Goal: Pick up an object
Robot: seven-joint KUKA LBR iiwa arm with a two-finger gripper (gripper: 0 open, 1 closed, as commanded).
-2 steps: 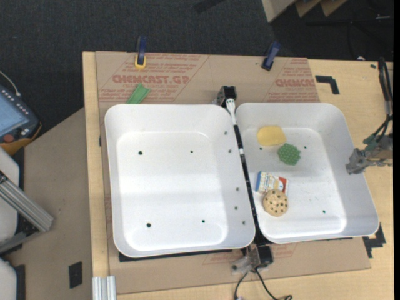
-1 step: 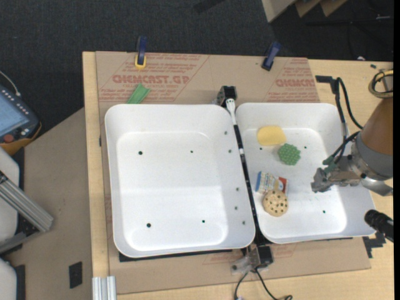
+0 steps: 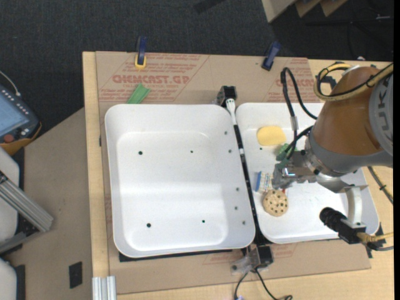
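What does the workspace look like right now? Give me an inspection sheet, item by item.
Surface: cardboard-covered bench bearing a left bin and a right bin, side by side.
Job's things: in the right bin, a yellow piece, a speckled round piece, a small blue-and-white item and a green item partly hidden by the arm.
Clutter: green strip on the cardboard behind the left bin.
Grippers: gripper over the right bin, between the green item and the speckled round piece; no grasp visible.
Cables: black cable running from the bench's back edge to the arm.
Surroundings: blue clamp on the back edge; dark floor.
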